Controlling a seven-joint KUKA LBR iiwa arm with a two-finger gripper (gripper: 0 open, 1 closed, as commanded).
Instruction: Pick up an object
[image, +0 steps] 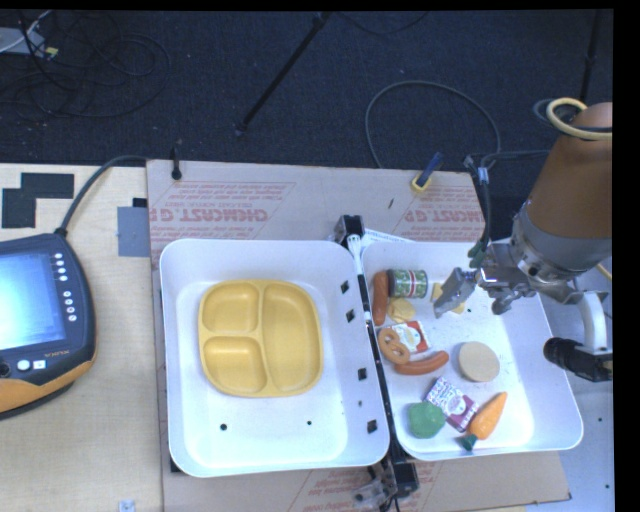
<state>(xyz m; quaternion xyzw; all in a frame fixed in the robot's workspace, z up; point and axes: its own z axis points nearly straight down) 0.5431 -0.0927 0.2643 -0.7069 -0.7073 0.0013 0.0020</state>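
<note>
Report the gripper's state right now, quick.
Gripper: above the right bin, near the green can, with nothing seen between its fingers; open or closed cannot be told.

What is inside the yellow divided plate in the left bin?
The yellow plate in the left bin has three compartments, and all of them show bare yellow surface with no food in them. What lies under the plate is covered by it.

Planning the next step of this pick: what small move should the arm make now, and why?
Probably lower the end effector and shift it slightly left toward the green can. It hangs over the right bin near the can, with nothing seen between its fingers, and the can is the closest item.
</note>
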